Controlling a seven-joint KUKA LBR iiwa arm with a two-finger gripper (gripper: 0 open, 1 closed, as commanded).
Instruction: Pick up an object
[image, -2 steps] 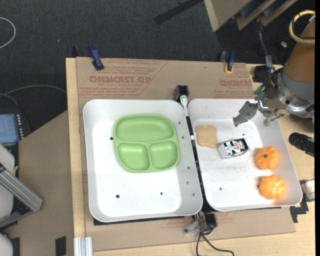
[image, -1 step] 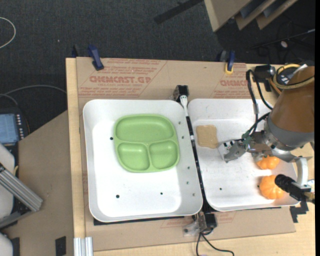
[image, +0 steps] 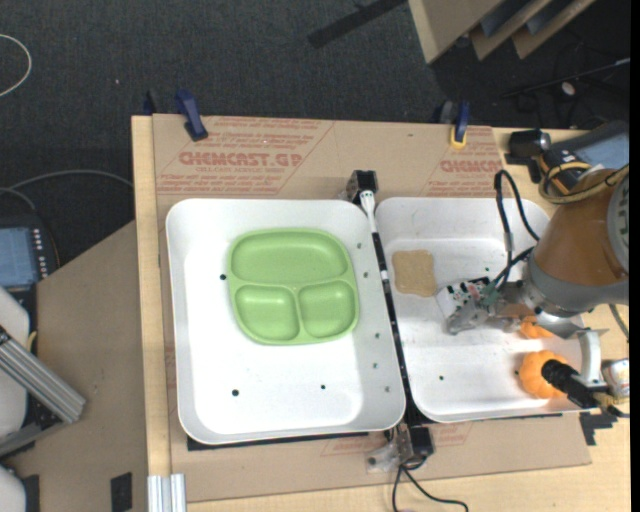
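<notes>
Hovering low over right bin (image: 440, 395) floor, gripper (image: 462, 312) at centre-right of frame; jaw state cannot tell, nothing visibly pinched. Tan square pad (image: 413, 272) just upper left of it, orange object (image: 540, 374) at lower right near bin edge. Green divided tray (image: 293, 285) in left bin (image: 200, 390), well apart. Step judged: approach, no pick yet. Next move needs alignment over one object, descent, closure.

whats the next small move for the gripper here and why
Probably a short shift toward the tan square, then down. The gripper sits low in the right bin over bare floor, with no object seen between its fingers. The tan square lies just up and left of it; the orange object is under the arm, harder to reach.
</notes>
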